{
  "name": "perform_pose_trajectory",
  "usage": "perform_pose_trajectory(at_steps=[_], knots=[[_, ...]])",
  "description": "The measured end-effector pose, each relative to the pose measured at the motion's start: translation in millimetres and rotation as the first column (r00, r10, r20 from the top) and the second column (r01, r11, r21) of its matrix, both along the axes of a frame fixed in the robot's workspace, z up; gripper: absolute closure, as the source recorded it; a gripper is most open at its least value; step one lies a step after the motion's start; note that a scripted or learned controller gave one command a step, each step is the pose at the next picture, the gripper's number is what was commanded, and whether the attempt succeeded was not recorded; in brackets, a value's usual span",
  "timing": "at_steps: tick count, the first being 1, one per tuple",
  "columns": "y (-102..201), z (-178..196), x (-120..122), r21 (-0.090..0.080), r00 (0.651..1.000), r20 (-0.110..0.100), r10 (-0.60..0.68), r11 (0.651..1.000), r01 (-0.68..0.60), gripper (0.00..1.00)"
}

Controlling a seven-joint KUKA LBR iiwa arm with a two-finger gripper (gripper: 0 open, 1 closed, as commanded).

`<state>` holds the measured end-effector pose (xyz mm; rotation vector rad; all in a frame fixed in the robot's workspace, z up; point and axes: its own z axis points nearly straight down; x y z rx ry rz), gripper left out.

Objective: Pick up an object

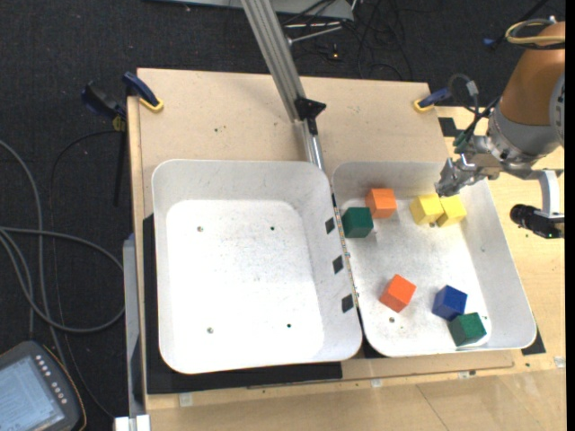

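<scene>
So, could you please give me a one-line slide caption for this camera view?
KUKA arm's pincer poised over yellow blocks in the right bin, among orange, green and blue cubes.

Grey arm (526, 133) (orange band above)

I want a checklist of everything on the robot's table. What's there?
Surface: wooden bench with two white bins; left bin and right bin sit side by side.
Job's things: in the right bin, two yellow blocks touching, two orange blocks, two green blocks, one blue block.
Clutter: nothing seen.
Grippers: pincer right above the yellow blocks; grip unclear.
Cables: black cables on the floor at left.
Surroundings: clamps at the bench corners, metal pole, handheld screen.
</scene>
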<state>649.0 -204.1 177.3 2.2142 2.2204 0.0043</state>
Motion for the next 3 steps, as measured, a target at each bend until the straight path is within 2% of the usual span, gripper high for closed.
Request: perform_pose_trajectory(at_steps=[1,2,3], knots=[[0.2,65.1,3.5,-0.001,1.0,0.004,0.001,1.0,-0.001,1.0],[0.3,75.4,4.4,0.001,1.0,-0.003,0.0,1.0,0.0,1.0],[56.9,64.9,-8.2,0.004,1.0,-0.007,0.005,1.0,-0.005,1.0]])
